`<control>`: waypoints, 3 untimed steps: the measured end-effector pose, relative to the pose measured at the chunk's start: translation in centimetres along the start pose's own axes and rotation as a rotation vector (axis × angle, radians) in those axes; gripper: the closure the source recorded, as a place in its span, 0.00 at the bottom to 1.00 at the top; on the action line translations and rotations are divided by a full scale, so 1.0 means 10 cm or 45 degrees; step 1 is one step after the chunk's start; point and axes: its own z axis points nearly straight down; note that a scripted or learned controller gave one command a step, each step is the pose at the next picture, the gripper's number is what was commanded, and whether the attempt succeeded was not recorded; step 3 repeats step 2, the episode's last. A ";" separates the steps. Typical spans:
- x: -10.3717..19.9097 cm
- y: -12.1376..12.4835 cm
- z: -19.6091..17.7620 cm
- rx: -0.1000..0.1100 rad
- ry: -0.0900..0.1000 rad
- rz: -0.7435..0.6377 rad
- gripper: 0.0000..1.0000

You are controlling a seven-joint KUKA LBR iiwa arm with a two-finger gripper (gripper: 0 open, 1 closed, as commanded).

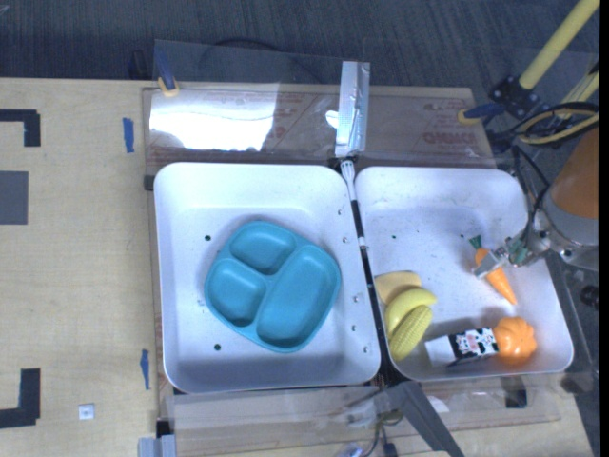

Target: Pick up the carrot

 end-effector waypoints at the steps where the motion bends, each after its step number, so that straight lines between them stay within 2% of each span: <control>1: -0.01 0.01 -0.11 -0.005 -0.004 0.001 1.00; 2: 0.31 0.20 -1.00 0.007 0.000 0.033 1.00; 3: 0.31 0.20 -1.00 0.007 0.000 0.033 1.00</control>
